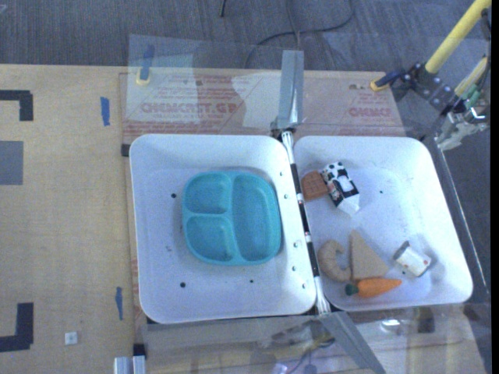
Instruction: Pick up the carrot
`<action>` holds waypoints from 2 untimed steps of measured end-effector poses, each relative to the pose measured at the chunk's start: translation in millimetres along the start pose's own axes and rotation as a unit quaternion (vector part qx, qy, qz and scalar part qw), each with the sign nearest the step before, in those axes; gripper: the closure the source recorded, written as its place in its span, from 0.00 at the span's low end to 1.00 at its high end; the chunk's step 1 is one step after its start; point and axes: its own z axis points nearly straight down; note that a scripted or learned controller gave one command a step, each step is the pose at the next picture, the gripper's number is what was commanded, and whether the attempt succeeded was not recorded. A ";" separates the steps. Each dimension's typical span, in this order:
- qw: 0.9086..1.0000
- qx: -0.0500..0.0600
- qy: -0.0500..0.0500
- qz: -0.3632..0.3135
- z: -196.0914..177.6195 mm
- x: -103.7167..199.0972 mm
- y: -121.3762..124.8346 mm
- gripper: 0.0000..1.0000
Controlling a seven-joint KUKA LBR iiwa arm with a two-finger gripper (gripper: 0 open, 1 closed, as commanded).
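Wooden surface (54, 232) with two white bins; the small orange toy carrot (376, 287) lies in the right one's (444, 209) near edge. Looks light, stiff, maybe slick, so I'd pinch mid-body. Can't tell the claw's state.

Glossy plastic carrot (374, 287), smooth (teal) tray (231, 217)

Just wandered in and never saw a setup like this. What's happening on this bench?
Nothing is being handled at this moment. The carrot the robot should pick up lies untouched near the front of the right bin, beside a tan wedge and other small toy foods. The left bin holds a blue divided plate.
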 end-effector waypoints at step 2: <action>0.970 -0.001 0.000 -0.241 27.9 -24.7 49.6 1.00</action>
